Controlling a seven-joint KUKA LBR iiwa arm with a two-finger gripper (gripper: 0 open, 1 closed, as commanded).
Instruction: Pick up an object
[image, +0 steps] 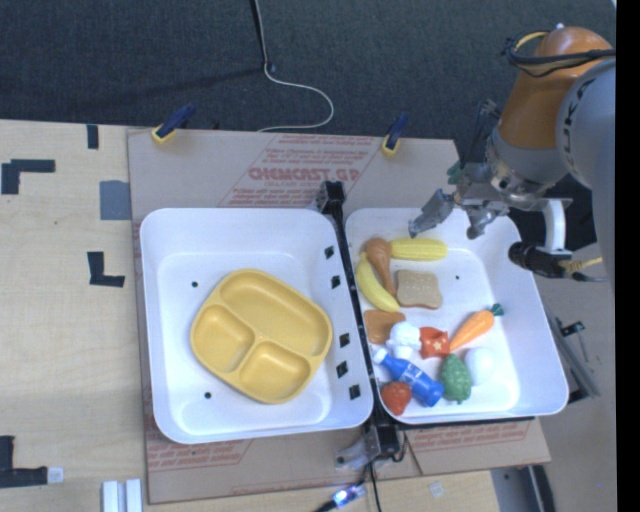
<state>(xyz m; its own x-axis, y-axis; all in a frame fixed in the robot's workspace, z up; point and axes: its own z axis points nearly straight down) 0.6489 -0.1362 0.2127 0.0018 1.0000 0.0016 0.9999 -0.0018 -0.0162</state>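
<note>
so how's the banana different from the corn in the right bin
The banana is curved and plain yellow; the corn is straight, with a paler end. The banana runs lengthwise along the bin's left side, beside the bread; the corn lies crosswise near the far wall, above the bread. Both are yellow, long toy foods lying flat in the right bin.

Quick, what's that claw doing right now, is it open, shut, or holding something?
Gripper: open, holding nothing, hovering over the far edge of the right bin, just above the corn.

arm (560, 90) cropped at right edge, egg (481, 365) half-hidden
</note>
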